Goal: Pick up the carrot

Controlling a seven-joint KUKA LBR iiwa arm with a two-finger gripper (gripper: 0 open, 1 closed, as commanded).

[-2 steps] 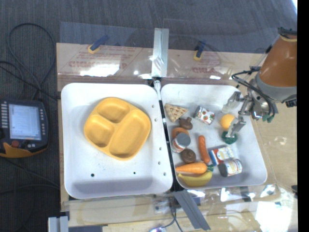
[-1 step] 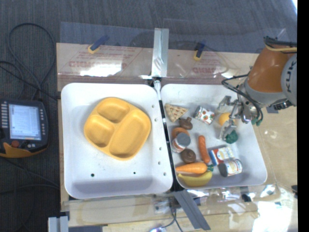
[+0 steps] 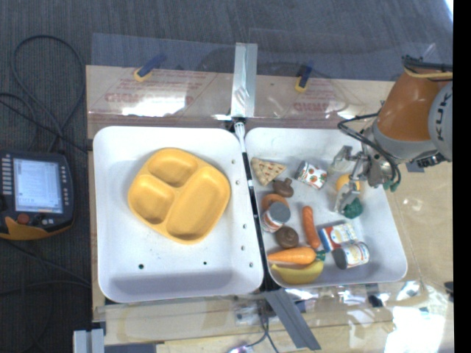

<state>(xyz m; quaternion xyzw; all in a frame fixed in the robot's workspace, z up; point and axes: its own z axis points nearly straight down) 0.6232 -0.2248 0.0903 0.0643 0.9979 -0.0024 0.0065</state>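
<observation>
The carrot [image 3: 293, 256], orange with a green stub at its right end, lies along the front of the right bin [image 3: 390, 230], just above a banana [image 3: 298, 273]. My gripper [image 3: 349, 173] hangs over the right side of the same bin, well up and to the right of the carrot. It stands open, with nothing between its fingers. A small yellow item [image 3: 344, 183] and a green item [image 3: 354, 209] lie just below it.
The right bin also holds a red pepper [image 3: 310, 226], a small can [image 3: 355, 254], a carton [image 3: 338, 234], a strawberry-print can [image 3: 312, 174], a cracker wedge [image 3: 268, 170] and brown round pieces [image 3: 278, 213]. In the left bin [image 3: 118, 263] sits a yellow divided plate [image 3: 179, 194].
</observation>
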